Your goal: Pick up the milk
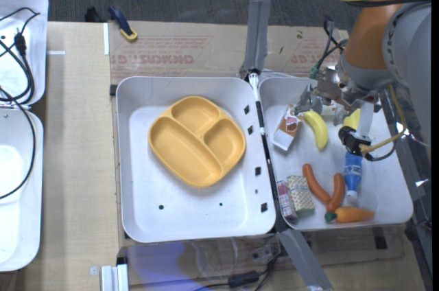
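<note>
The milk point(287, 131) is a small white carton with a brown top, lying tilted near the left wall of the right bin point(384, 217). My gripper point(306, 103) hangs just above and to the right of the carton's brown top, at the back of that bin. I cannot tell whether it touches the carton. The grey arm with its orange band point(370, 36) reaches in from the upper right.
A banana point(317, 130) lies right beside the milk. Two sausages point(316, 184), a carrot point(350, 215), a blue bottle point(352, 175) and a small patterned box point(296, 196) fill the front of the right bin. A yellow divided plate point(197, 140) sits in the left bin point(137, 214).
</note>
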